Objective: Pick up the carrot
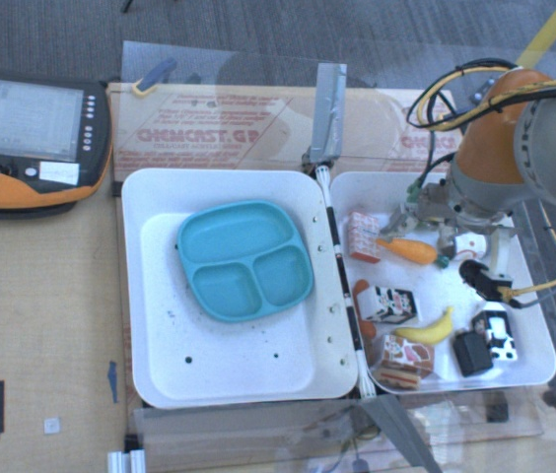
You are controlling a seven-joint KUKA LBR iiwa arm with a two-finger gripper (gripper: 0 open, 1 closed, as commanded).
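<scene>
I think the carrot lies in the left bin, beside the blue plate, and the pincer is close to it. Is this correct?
Not quite. The camera view shows the carrot in the right bin, not beside the blue plate, which sits in the left bin. The pincer is indeed close to the carrot.

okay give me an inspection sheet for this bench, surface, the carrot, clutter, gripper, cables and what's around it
Surface: two shallow white bins side by side, left bin and right bin.
Job's things: carrot lies in the right bin's upper part.
Clutter: blue divided plate in the left bin; banana, small carton and other small toys in the right bin.
Gripper: gripper low over the carrot's right end; grasp unclear.
Cables: yellow and black cables looped above the arm.
Surroundings: teach pendant left of the bins.
</scene>
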